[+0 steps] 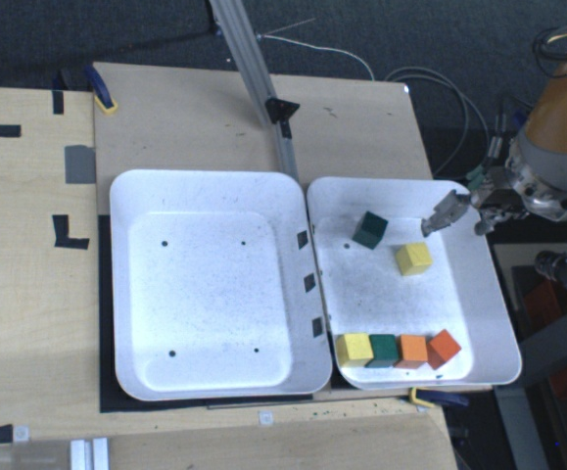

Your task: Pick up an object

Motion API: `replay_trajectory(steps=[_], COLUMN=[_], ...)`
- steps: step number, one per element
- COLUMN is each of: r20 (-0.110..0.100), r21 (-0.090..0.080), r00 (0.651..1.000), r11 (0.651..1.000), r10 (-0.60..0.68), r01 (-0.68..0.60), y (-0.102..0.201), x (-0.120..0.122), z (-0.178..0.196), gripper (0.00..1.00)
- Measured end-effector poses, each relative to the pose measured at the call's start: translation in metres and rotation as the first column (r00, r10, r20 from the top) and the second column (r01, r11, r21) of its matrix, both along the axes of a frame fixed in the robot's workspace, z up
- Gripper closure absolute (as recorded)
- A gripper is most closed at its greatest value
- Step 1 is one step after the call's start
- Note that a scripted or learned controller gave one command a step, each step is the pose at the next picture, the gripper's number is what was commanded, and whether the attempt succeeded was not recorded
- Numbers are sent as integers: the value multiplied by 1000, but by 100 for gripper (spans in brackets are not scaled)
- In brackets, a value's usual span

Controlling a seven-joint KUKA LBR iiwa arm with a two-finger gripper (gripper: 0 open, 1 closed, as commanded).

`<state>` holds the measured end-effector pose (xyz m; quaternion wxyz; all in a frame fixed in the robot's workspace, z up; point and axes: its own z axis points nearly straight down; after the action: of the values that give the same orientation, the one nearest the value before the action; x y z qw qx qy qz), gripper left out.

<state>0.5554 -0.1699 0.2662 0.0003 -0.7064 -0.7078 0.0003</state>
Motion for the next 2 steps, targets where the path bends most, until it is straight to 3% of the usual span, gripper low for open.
replay_trajectory(steps=[1,2], r20=[-7,1], r21=[1,0], r00=[1000,1000], r11=[1000,1000], r10=[1,-1], r01=[-1,1], y=[8,1], x=[48,37], z=[-115,-157], gripper=[0,0])
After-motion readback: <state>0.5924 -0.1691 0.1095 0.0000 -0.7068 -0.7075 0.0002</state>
